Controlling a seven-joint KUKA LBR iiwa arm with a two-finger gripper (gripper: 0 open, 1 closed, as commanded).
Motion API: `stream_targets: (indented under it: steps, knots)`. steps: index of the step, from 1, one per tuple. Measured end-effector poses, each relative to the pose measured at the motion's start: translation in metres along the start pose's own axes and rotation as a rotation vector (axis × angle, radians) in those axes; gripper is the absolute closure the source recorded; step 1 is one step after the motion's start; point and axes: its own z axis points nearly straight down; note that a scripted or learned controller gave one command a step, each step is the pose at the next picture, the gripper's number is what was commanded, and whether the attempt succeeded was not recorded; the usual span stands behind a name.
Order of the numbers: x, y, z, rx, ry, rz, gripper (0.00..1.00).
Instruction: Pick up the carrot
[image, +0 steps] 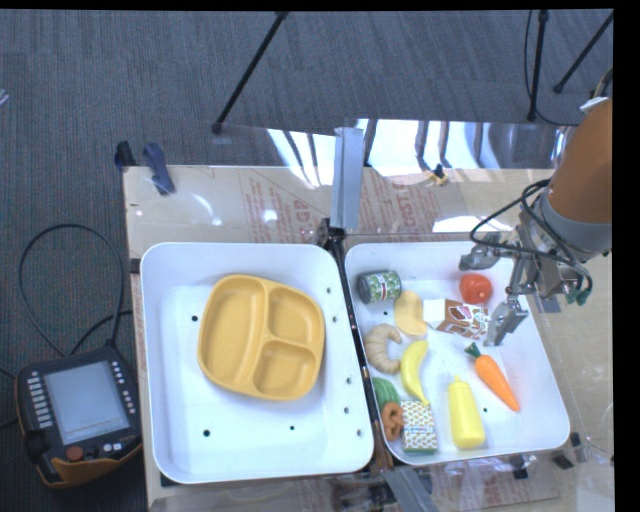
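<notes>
The carrot (496, 382) is orange with a green top and lies slantwise in the right bin (545, 375), near its right side. My gripper (527, 311) hangs just behind the carrot's green end, a little above the bin floor. Its fingers (505, 324) stand open with nothing between them. The grey arm with its orange band (588, 165) comes in from the upper right.
A red tomato (476, 288) and a brown-and-white carton (462, 318) lie just left of the gripper. A yellow bottle (464, 413), banana (413, 370), croissant (382, 347) and green can (380, 287) fill the bin's left half. The left bin (170, 420) holds a yellow divided plate (262, 336).
</notes>
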Motion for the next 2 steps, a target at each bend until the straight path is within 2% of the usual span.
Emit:
stream_targets:
  steps: [1,2]
  knots:
    - [0.044,0.008,0.148,-0.002,0.005,0.124,0.0]
    - [0.106,-0.039,0.145,0.0,-0.004,0.112,0.0]
